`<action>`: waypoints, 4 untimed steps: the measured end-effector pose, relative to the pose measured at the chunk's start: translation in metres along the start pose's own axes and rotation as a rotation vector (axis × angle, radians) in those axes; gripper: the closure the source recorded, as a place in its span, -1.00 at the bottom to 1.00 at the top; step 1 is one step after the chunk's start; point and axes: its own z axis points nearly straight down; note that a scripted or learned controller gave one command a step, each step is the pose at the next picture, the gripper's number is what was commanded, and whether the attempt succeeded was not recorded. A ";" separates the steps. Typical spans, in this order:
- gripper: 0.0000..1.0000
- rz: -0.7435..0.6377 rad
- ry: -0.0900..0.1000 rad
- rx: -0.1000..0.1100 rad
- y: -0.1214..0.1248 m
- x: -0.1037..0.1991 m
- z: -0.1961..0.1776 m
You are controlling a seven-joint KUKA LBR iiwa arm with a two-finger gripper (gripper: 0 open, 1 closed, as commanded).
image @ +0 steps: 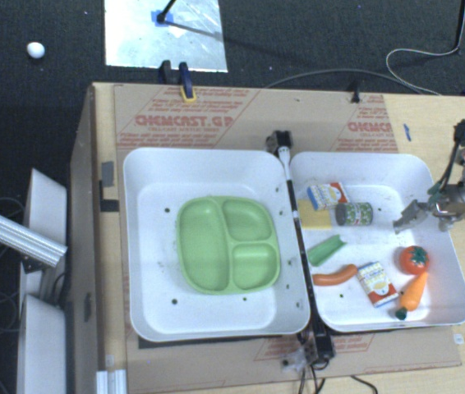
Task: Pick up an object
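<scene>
The right bin (442,306) holds several toy foods. A small red-and-blue box (325,194) lies on a yellow slab (315,217), with a dark can (354,213) on its side next to them. Further forward lie a green wedge (325,249), an orange sausage (334,276), a small carton (376,283), a red tomato (413,258) and a carrot (412,292). My gripper (424,218) hangs over the bin's right side, above the tomato and to the right of the can. Its fingers are spread and hold nothing.
A green divided plate (227,243) lies in the left bin (146,220). A black divider strip (295,220) runs between the two bins. Cables trail on the dark floor behind the bench.
</scene>
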 end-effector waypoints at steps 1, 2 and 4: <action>-1.00 0.001 -0.005 -0.024 0.078 0.010 0.084; -1.00 -0.003 0.000 -0.002 0.133 0.044 0.105; 1.00 -0.006 -0.002 -0.004 0.137 0.096 0.094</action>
